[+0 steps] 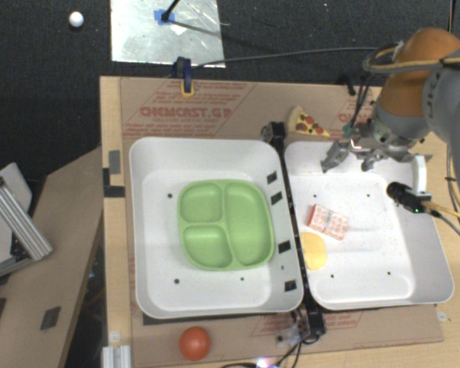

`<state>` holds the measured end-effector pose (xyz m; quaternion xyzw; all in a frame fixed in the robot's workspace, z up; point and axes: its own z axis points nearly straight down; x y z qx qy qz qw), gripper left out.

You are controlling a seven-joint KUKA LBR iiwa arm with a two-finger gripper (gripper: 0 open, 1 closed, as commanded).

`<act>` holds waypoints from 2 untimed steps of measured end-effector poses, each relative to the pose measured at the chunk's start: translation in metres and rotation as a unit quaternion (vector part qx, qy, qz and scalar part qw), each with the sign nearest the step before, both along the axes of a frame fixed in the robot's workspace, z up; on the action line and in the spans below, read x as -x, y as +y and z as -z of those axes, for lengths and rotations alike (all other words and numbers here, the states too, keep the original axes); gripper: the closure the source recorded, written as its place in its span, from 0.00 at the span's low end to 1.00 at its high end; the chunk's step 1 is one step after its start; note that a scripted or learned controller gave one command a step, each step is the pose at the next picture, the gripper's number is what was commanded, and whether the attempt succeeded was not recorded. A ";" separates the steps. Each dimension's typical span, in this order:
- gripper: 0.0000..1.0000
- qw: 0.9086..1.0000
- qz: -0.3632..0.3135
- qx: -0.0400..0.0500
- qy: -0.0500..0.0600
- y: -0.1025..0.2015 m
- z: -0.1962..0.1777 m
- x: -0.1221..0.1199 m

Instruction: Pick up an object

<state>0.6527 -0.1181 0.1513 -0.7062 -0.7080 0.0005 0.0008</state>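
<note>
In the right bin (414, 282) lie a small pink and white packet (326, 221) and a flat yellow piece (313, 251) just below it, near the bin's left wall. My gripper (351, 156) hangs over the bin's far edge, up and to the right of the packet and well apart from it. Its fingers are spread and nothing is between them. The left bin (149, 228) holds a green divided plate (225, 223).
A toy pizza slice (307, 123) lies on the cardboard behind the right bin. A red-orange ball (194, 343) sits on the bench in front of the left bin. A blue clamp (185, 72) stands at the far edge of the cardboard.
</note>
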 end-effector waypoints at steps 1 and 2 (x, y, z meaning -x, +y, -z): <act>0.00 1.000 0.001 0.001 -0.001 -0.009 0.049 -0.005; 0.00 1.000 0.000 0.001 -0.002 -0.008 0.066 -0.006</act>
